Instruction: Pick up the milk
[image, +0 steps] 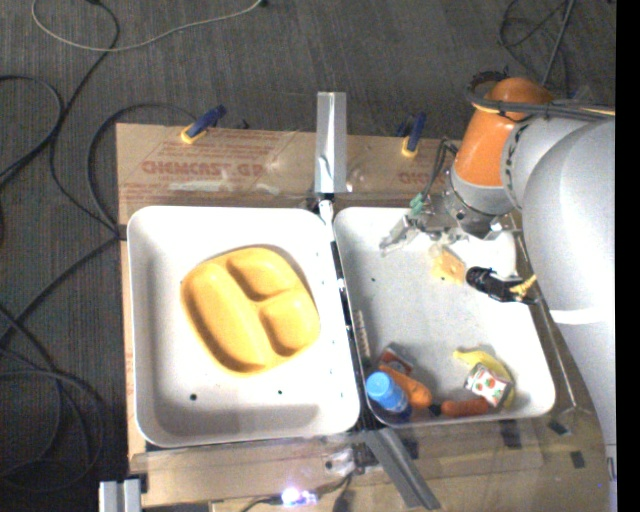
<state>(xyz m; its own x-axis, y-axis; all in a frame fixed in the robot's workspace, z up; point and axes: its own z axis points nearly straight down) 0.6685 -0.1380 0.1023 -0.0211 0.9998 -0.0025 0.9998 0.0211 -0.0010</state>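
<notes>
**Arm and gripper.** The arm (520, 150) reaches in from 3 o'clock. The gripper (405, 232) is over the right bin (440, 320), at the bin's 11 o'clock corner and close to its rear wall. Whether the gripper is open or closed cannot be told from this angle. Nothing is seen held in it.

**Task item.** The milk carton (488, 385) lies in the right bin at 5 o'clock, near the front right corner. It is white with red and green print and sits tilted. It is well apart from the gripper, across the bare middle of the bin.

**Other contents, right bin.**
- A banana (472, 357) lies just beside the carton, at the carton's 11 o'clock.
- A red sausage-shaped item (462, 407) lies at the carton's 8 o'clock, against the front wall.
- A blue-capped bottle (385, 392) stands at the bin's 7 o'clock corner.
- A carrot (418, 392) lies just beside the bottle, at its 3 o'clock.
- A small brown and red packet (395, 358) lies at the bottle's 12 o'clock.

**Left bin.** The left bin (150, 300) holds a yellow divided plate (252, 308) near its centre.
</notes>
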